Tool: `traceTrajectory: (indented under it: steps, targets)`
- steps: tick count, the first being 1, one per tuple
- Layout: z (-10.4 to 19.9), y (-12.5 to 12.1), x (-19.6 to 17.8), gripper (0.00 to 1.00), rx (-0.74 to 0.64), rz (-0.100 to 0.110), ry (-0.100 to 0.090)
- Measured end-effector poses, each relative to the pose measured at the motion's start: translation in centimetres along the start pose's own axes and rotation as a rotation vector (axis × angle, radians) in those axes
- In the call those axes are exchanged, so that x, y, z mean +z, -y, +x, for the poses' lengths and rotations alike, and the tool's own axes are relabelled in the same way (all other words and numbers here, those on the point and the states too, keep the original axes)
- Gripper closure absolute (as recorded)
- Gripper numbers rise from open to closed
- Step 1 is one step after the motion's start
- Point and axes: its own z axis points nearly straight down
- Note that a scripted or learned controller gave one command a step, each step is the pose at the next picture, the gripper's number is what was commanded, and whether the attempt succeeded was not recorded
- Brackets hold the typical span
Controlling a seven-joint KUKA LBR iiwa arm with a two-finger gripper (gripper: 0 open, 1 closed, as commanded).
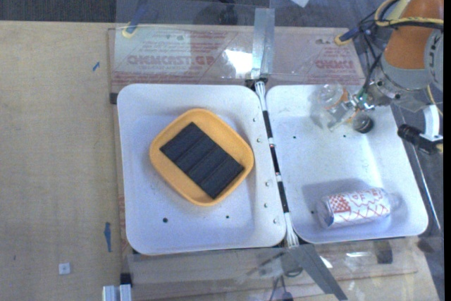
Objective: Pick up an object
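Patterned can (354, 206) lying on its side near the front edge of the right bin (394, 158), red-and-white print facing up. Pincer (337, 108) low over that bin's far side, well apart from the can; open or closed, cannot tell. Left of that bin, orange-rimmed dark tray (201, 155) in left bin (134, 173).

The grey arm (416, 39) reaches in from the right, its orange band high near the upper right corner — wrist angled down and leftward. The tool (337, 109) is blurred, its tip low at the arm's left end.
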Motion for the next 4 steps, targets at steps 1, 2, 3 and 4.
traceTrajectory:
  steps: [1, 2, 3, 4]
  targets:
    - [-1.0, 0.2, 1.3, 0.0, -0.414, -0.012, -0.007]
    - [7.8, -2.8, 1.1, 0.0, -0.548, -0.018, 0.01]
    - [7.7, -2.8, 1.1, 0.0, -0.548, -0.018, 0.01]
    - [7.7, -2.8, 1.1, 0.0, -0.548, -0.018, 0.01]
